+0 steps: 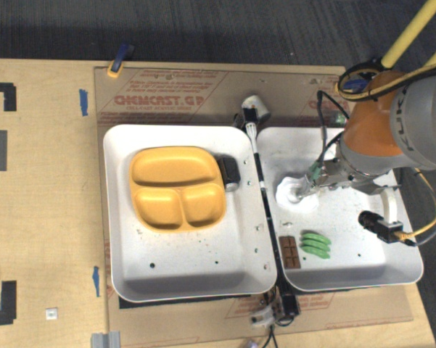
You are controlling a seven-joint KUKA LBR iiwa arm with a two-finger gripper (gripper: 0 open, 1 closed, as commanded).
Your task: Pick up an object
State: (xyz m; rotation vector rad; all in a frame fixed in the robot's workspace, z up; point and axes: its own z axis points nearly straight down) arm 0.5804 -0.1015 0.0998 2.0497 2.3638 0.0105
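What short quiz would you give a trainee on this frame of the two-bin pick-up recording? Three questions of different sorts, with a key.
1. True or false: the yellow divided tray lies in the left bin.
2. Multiple choice: which lies closest to the green object in the right bin? A) the brown chocolate-like bar B) the yellow divided tray C) the small dark object at the tray's right edge
3. Fill in: the gripper hangs over the ____ bin, close to a white object.

Key: 1 true; 2 A; 3 right.
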